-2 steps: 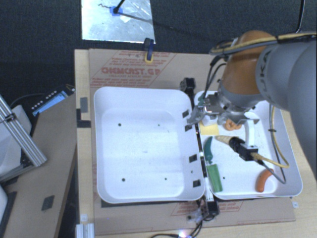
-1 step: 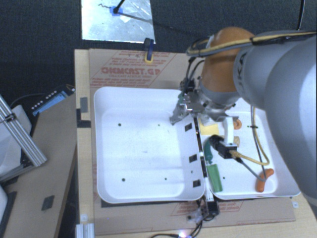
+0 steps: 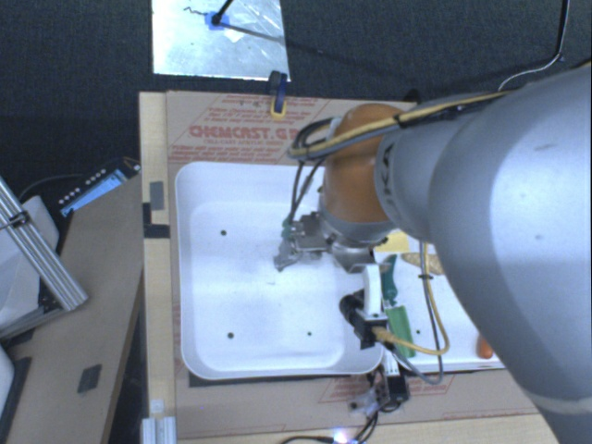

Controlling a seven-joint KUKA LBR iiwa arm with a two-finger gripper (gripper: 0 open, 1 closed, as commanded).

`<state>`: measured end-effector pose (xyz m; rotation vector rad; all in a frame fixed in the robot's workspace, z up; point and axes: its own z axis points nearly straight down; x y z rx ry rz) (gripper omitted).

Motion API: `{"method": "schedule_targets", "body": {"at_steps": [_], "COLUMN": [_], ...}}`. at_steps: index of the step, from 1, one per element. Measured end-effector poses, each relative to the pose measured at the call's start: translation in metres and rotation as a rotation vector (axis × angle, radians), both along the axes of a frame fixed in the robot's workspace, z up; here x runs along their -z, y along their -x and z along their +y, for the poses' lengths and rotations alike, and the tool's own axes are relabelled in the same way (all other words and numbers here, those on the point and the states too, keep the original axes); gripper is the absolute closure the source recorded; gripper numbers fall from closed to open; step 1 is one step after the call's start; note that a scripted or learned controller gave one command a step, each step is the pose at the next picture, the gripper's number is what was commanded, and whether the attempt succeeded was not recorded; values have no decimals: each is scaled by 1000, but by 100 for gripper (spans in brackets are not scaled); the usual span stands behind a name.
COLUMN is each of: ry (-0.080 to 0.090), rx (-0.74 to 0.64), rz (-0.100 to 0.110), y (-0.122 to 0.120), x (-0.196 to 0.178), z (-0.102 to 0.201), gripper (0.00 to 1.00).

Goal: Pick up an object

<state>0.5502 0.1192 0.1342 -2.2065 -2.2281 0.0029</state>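
Observation:
My gripper (image 3: 289, 248) hangs low over the middle of the left white bin (image 3: 222, 285), at its right half, under the orange band (image 3: 356, 183) of the wrist. No object shows at the gripper. The arm covers most of the right bin; there a yellow item (image 3: 398, 242), a green item (image 3: 400, 323) and a small orange item (image 3: 484, 347) peek out past the arm.
Cables (image 3: 425, 340) loop down from the wrist across the wall between the bins. Both bins rest on a cardboard sheet (image 3: 231, 128) with red print. A yellow and blue clamp (image 3: 277, 95) sits at its far edge. A metal rail (image 3: 42, 257) lies left of the bench.

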Motion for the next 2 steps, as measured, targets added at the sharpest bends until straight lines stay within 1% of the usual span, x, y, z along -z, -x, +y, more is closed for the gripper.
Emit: {"method": "schedule_targets", "body": {"at_steps": [1, 2], "ry": [-1, 2], "rx": [4, -2], "rz": [-26, -11], "y": [-57, -55], "x": [-229, -231], "z": [10, 10], "gripper": [0, 100]}}
